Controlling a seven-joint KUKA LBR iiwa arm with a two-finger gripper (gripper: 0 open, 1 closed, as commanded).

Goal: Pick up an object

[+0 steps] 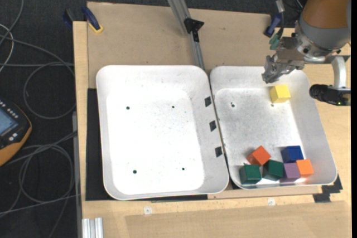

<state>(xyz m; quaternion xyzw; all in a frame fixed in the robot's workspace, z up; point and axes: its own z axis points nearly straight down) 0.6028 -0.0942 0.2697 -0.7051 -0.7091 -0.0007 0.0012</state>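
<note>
A yellow block lies near the far right corner of the right bin. My gripper hangs just above and to the left of it, at the bin's far rim, and nothing shows between its fingers. A cluster of blocks sits at the bin's near end: a red-orange block, two dark green blocks, a blue block, a purple block and an orange block.
The left bin sits beside the right one, with a row of black clips between them. A grey metal pole slants in from the top toward the bins' far edge. Blue clamps hold the board.
</note>
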